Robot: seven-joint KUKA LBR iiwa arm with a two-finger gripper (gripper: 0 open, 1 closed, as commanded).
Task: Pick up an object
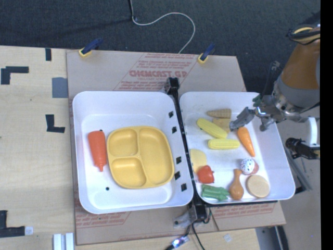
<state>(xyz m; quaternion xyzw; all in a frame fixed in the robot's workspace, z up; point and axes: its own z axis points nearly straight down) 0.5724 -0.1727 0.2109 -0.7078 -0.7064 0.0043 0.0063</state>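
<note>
**Bench with two bins: contents and arm position**

Arm: the grey arm (302,82) is cut off at the right edge, so its upper part cannot be seen. The gripper (252,117) is seen over the upper right of the right bin (276,155), just above the orange carrot (246,141). Its fingers appear spread apart, one dark finger (240,121) angled left and down; nothing is seen between them.

Right bin, contents: a tan wedge-shaped piece (219,113) near the top; two yellow corn cobs (212,128) (223,145) side by side below it; a pale yellow round piece (197,158) against the left wall, partly covered by a red item (205,175); a green item (215,193) at the lower edge; a drumstick (237,186); a small white ball with red marks (248,165), its pattern too small to be made out; a round bun-like disc (257,186).

Left bin (83,113), contents: a yellow divided plate (139,156) with three compartments; an orange-red sausage-shaped item (97,149) laid just beside the plate's left edge.

Writing: red print is carried on the cardboard sheet (151,74) under the bins, seen upside down and not reliably legible.
</note>
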